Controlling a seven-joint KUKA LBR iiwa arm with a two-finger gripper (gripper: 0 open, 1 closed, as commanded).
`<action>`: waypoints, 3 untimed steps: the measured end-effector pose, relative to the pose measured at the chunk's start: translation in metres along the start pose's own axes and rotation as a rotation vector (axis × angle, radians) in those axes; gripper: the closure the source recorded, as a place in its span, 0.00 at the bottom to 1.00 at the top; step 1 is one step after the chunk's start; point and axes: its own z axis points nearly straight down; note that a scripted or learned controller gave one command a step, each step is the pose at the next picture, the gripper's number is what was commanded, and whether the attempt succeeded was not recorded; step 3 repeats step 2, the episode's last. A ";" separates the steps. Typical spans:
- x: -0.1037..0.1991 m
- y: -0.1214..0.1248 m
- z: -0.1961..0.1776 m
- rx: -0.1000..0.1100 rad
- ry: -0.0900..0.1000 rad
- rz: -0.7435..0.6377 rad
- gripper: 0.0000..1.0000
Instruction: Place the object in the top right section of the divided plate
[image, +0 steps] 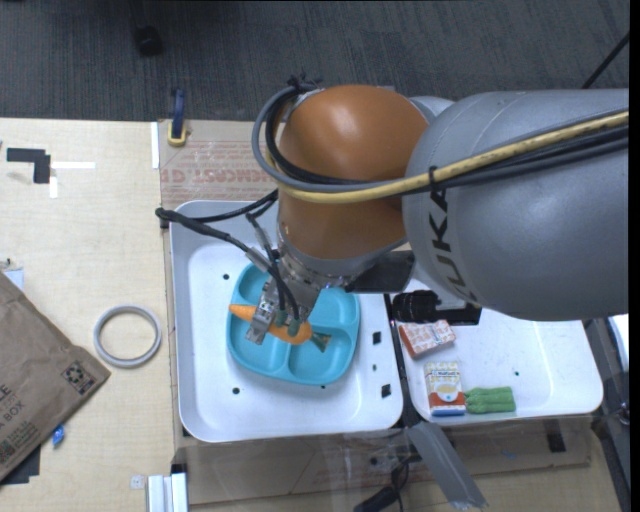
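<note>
Blue plastic catches the eye first: the divided plate (335, 352) lies flat in the left white bin (205, 390), and the grey arm (520, 200), with its broad orange band (345, 160), hangs right over it, covering the plate's upper part. The gripper (268, 318) points down onto the plate's left side, and an orange carrot (262, 318) lies across it there, one end poking out to the left past the fingers, the rest running right toward a bit of green at the plate's middle. The metal fingers (262, 322) sit on or around the carrot, but from where I stand I cannot tell whether they are pinching it or merely resting against it, nor how wide they stand. Black cables (215, 232) trail from the wrist across the bin's upper left corner. In the right bin (560, 395) I see a small red-and-white packet (428, 337), a little box (444, 385) just below it, and a green object (490, 400) beside the box. Out on the bench to the left lie a grey tape ring (127, 334) and a brown cardboard piece (35, 375).
</note>
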 end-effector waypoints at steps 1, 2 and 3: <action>0.002 -0.001 0.182 0.004 0.006 0.109 1.00; -0.080 0.032 0.193 -0.006 0.003 0.459 1.00; -0.080 0.032 0.193 -0.006 0.003 0.459 1.00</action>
